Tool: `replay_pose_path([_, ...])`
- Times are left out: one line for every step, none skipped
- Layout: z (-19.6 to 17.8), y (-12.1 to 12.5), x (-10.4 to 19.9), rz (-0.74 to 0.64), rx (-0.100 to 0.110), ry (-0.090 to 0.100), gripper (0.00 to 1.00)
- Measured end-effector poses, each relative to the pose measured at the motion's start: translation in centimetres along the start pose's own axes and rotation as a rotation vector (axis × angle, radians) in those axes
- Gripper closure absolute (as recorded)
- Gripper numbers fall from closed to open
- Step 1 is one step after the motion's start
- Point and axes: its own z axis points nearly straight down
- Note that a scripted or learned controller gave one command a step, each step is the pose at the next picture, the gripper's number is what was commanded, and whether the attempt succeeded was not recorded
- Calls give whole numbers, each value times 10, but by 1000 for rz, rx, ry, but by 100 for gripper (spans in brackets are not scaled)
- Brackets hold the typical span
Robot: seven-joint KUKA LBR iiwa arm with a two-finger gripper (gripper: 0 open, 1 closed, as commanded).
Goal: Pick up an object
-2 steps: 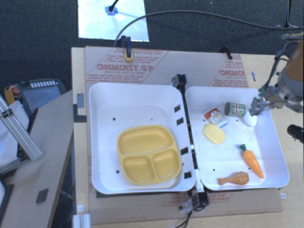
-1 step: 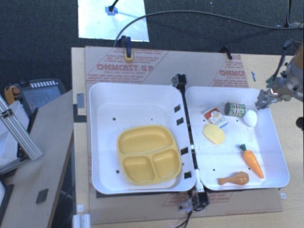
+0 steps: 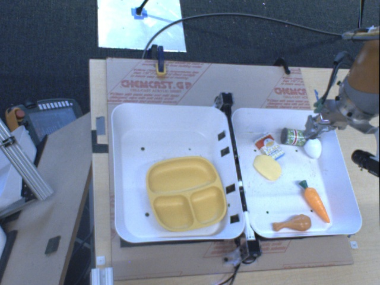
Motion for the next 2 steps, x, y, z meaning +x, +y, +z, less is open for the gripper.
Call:
replay_pose_path([3, -14, 62, -2, 1, 1, 100])
replay_pose_path([-5, -21, 110, -1, -1, 1, 100])
